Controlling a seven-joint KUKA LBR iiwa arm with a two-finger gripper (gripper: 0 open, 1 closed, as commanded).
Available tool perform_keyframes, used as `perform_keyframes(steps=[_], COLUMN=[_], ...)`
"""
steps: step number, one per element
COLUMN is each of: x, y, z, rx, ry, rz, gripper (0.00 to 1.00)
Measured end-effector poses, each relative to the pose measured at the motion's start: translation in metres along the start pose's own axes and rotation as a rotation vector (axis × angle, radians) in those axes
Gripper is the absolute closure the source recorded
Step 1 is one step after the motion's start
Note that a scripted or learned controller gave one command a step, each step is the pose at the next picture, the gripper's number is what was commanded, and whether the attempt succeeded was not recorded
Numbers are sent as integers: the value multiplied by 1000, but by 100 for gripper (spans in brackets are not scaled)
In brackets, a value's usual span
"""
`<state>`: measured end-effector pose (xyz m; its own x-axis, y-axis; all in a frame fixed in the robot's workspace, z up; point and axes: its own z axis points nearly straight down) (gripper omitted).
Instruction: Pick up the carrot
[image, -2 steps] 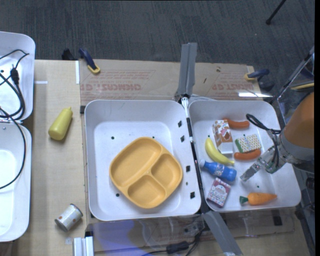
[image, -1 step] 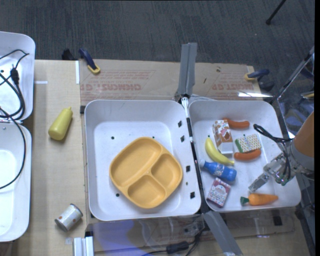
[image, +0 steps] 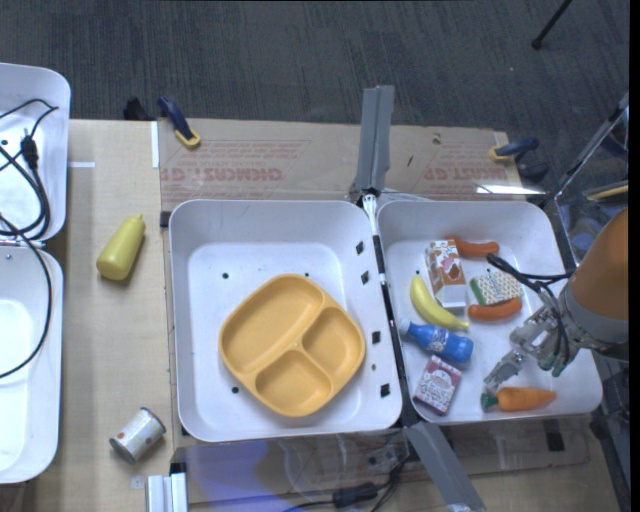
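Gripper (image: 515, 360), fingers apart and empty, hangs just above carrot (image: 524, 398) at right bin's (image: 575, 270) front edge; light, stiff, slick, so grip mid-body.

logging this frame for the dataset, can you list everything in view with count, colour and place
shallow white plastic bins: 2, white, side by side on the bench
yellow three-compartment plate: 1, yellow, in the left bin
orange toy carrot: 1, orange with green end, right bin, near corner
yellow toy banana: 1, yellow, right bin, middle
blue toy bottle: 1, blue, below the banana
small printed cartons: 2, red and white, right bin
sausage-shaped toys: 2, orange-red, right bin, far side
yellow squeeze bottle: 1, yellow, on the bench left of the bins
small tin can: 1, silver, bench, near left
blue-and-yellow clamps: 2, far bench edge
gripper: 1, grey, just above the carrot's green end
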<state>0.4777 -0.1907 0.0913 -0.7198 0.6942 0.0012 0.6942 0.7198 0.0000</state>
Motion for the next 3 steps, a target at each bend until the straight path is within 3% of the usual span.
perform_keyframes(steps=[1, 2, 3], x=[-1, -1, -9], y=[0, 0, 9], z=[-9, -9, -53], rx=[-2, -2, -2], ry=[-2, -2, -4], rz=[4, 3, -78], gripper=[100, 0, 0])
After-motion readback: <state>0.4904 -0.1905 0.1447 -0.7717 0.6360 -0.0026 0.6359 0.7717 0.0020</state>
